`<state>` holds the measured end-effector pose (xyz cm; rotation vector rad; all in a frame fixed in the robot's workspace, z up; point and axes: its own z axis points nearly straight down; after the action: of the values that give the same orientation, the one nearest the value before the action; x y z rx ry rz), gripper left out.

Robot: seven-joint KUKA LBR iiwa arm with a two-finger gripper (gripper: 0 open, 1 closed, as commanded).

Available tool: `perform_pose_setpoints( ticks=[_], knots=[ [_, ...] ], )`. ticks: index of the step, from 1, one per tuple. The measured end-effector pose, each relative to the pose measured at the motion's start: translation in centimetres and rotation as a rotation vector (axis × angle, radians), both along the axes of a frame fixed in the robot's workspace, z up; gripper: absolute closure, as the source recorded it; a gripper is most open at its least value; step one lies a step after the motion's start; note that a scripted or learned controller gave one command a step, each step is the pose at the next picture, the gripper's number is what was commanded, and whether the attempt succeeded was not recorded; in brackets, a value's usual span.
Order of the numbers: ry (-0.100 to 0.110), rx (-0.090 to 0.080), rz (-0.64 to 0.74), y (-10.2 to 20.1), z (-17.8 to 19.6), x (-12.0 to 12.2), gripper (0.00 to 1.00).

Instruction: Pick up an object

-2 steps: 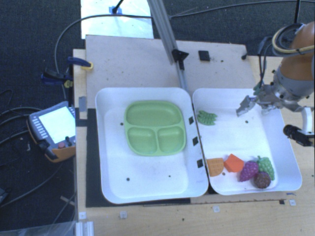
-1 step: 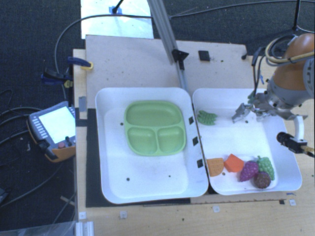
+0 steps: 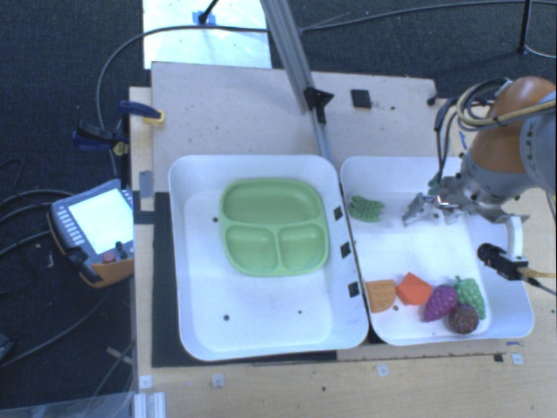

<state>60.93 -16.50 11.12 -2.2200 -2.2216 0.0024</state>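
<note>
My gripper (image 3: 424,212) hangs over the upper part of the right bin (image 3: 409,177), its two metal fingers (image 3: 412,211) spread open with nothing between them. A small green knobbly piece (image 3: 365,207) lies just left of the fingertips, apart from them. Along the bin's near side lie a tan-orange slice (image 3: 379,294), an orange-red block (image 3: 414,288), a purple grape bunch (image 3: 440,302), a green grape bunch (image 3: 471,294) and a dark round fruit (image 3: 463,320). In the left bin (image 3: 200,312) sits a green divided plate (image 3: 274,226).
A slanted metal bar (image 3: 291,42) ends at the bins' far edge. A teach pendant (image 3: 96,229) lies on the floor at the left, and a clamp (image 3: 139,111) grips the board's left corner. A black fitting (image 3: 496,259) on the arm overhangs the right bin's rim.
</note>
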Motion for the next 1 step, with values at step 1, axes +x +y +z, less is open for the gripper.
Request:
perform_pose_setpoints(
  ticks=[1],
  knots=[
    [-0.007, -0.001, 0.001, -0.01, 1.38, 0.19, 1.0]
  ],
)
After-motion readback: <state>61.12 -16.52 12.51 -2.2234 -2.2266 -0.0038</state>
